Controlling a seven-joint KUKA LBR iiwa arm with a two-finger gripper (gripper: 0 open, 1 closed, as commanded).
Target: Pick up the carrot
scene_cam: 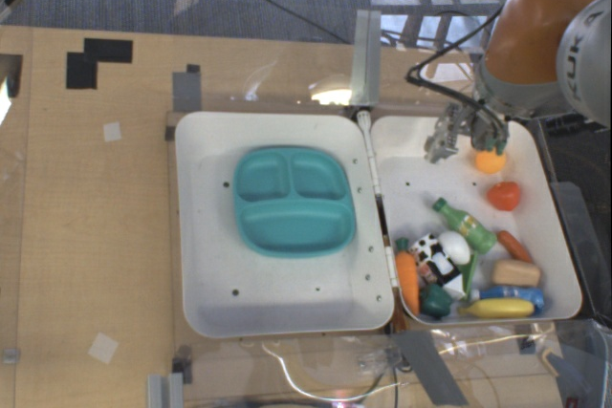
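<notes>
A: How far along is the pick?
B: By the look of it, it has hardly begun. The carrot lies in the right bin, at about seven o'clock of that bin, hard against its left wall and just beside the toy cow. Nothing grips it.
A: And the end effector?
B: It hangs over the same bin at about twelve o'clock, well apart from the carrot. Its metal fingers point downward with nothing between them; whether they stand wide or narrow cannot be told from this slanted view. An orange fruit sits just beside it, toward four o'clock.
A: So what is left?
B: Judging from the layout, everything: travel across the bin toward seven o'clock, descend, close, lift.
A: What else is in that bin?
B: A red tomato at three o'clock, a green bottle near the middle, then a cluster along the bottom edge: a banana, a tan bread-like piece, something blue under it, and a dark green item touching the carrot's lower end.
A: The left bin?
B: It holds a teal divided plate, with its compartments bare.
</notes>
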